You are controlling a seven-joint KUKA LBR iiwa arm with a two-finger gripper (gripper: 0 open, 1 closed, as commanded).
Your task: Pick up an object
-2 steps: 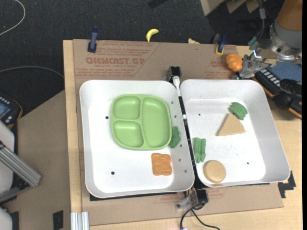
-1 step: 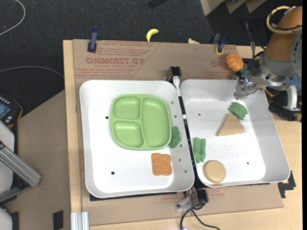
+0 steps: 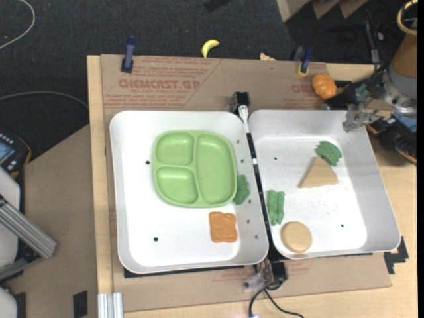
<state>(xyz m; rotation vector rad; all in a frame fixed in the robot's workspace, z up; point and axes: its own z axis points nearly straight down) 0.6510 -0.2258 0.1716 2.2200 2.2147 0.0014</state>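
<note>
Looking down on the bench [image 3: 73, 197], you see two shallow white bins side by side. The left bin [image 3: 132, 177] carries a light green plastic plate with three compartments [image 3: 195, 167], a dark green leafy toy piece [image 3: 242, 189] just beside the plate's right edge, and an orange waffle-shaped toy [image 3: 223, 227] near the bin's front edge. The right bin [image 3: 361, 204] carries a dark green broccoli-like toy [image 3: 328, 152] near its far right part, a tan triangular wedge [image 3: 320, 175] touching or almost touching it, a green bean-like toy [image 3: 275, 206] against the bin's left wall, and a round tan biscuit-shaped toy [image 3: 296, 236] at the front left corner.

The gripper [image 3: 358, 116] hangs over the far right corner of the right bin, above the rim. You cannot tell from here its state; it is too small and dark. Nothing is visible between it.

In my judgement the grasp has not begun. The nearest candidates are the broccoli-like toy and the wedge, and because they lie so close together, a descent may push one against the other. The wedge is flat and may slip. The bean-like toy lies at the wall, so there you risk hitting the rim.
</note>
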